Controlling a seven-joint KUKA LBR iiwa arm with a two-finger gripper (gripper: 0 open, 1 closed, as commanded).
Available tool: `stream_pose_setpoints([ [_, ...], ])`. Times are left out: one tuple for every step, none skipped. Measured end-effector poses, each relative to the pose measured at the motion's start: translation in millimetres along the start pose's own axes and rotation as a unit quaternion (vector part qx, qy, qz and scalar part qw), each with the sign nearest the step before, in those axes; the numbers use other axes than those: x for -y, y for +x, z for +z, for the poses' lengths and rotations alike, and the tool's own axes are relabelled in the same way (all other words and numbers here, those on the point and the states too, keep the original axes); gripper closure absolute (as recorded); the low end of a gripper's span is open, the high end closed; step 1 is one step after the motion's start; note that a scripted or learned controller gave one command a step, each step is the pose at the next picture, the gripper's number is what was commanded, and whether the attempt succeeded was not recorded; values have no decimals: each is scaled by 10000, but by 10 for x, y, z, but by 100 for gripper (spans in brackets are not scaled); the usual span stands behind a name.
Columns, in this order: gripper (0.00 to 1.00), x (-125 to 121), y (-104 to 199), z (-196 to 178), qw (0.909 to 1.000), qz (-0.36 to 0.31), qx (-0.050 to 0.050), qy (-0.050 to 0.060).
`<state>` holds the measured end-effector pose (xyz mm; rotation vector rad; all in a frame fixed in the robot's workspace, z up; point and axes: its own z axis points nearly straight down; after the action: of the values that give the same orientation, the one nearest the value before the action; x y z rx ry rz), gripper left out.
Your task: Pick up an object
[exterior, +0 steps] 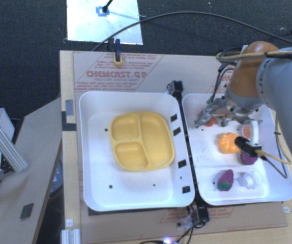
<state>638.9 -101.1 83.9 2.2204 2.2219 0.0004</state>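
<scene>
We take the orange object point(226, 142) as the nearest candidate. It is a lumpy thing lying on the floor of the right bin point(284, 188), roughly at the middle of that bin. The gripper point(205, 118) hangs over the same bin's far left part, above and to the left of the orange object and apart from it, with nothing visibly caught in it. Whether it is spread or pressed together we cannot tell from this slant.

Just right of the orange object lies a dark purple object point(249, 159). Nearer the front rim sit a pink-and-green object point(225, 180) and, beside it, a small whitish object point(247, 179) (too blurred to name). A white-and-red object point(251, 130) lies toward the right wall, under the arm point(286, 80).

The left bin point(96, 187) holds a yellow divided plate point(141, 140), lying flat near its middle.
</scene>
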Motion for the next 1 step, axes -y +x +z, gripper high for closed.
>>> stream_pose_setpoints([
  [100,-5,-2,-116,10000,3,0,-4],
])
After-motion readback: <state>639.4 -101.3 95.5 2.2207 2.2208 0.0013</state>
